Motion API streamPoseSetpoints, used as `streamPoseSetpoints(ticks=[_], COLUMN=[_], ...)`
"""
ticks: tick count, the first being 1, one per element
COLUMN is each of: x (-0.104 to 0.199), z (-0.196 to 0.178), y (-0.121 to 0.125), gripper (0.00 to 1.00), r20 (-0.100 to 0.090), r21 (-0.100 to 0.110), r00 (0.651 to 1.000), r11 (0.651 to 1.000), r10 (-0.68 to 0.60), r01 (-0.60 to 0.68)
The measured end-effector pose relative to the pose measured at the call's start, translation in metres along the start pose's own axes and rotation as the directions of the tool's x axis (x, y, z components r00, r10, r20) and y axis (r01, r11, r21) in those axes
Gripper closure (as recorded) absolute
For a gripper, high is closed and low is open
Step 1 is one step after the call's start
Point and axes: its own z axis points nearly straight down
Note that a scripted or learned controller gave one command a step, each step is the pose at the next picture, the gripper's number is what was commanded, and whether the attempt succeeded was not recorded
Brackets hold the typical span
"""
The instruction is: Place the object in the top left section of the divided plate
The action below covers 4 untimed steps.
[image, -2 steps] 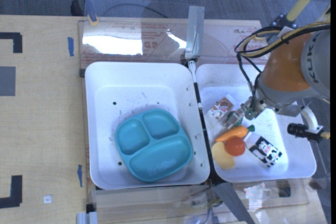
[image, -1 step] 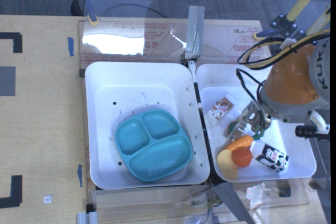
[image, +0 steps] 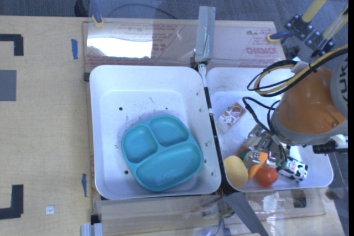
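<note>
Plate (image: 161,157), teal and divided into three sections, lies in the left bin (image: 110,81), well apart from the claw (image: 260,151) and to its left, across the wall between the two bins. It sits slightly turned, with two smaller sections on its far side and one large section on its near side.

The claw hangs low over the near part of the right bin (image: 232,79). It is a dark, cluttered shape of metal and wires, and whether it is open or closed cannot be told, nor whether it grips anything. Just beneath it is a small orange piece (image: 255,169), partly covered by it, so its full shape is unclear. A red ball-like piece (image: 267,176) touches the orange one on the right. A yellow lemon-shaped piece (image: 236,170) lies just to the left, by the bin's wall. A small black and white toy (image: 296,169) lies to the right, partly under the arm (image: 307,108). Farther back sits a small printed packet (image: 232,114), its print too small to read.

The arm's orange band covers much of the right bin, and black cables (image: 265,77) loop above it. Both bins rest on a pale wooden table (image: 44,119).
</note>
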Motion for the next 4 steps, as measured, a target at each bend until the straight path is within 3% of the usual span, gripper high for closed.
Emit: streamPoseSetpoints(ticks=[1,2,3,4], x=[-0.051,-0.019,-0.101,-0.129], z=[0.001,0.001,0.003,0.004], y=[-0.049,-0.065,-0.092,-0.088], gripper=[1.0,1.0,1.0,1.0], r20=[-0.002,-0.003,-0.004,-0.004], r21=[0.0,0.0,-0.003,-0.006], r00=[0.991,0.924,0.825,0.775], r11=[0.991,0.924,0.825,0.775], r10=[-0.136,-0.382,-0.564,-0.631], r01=[0.136,0.382,0.564,0.631])
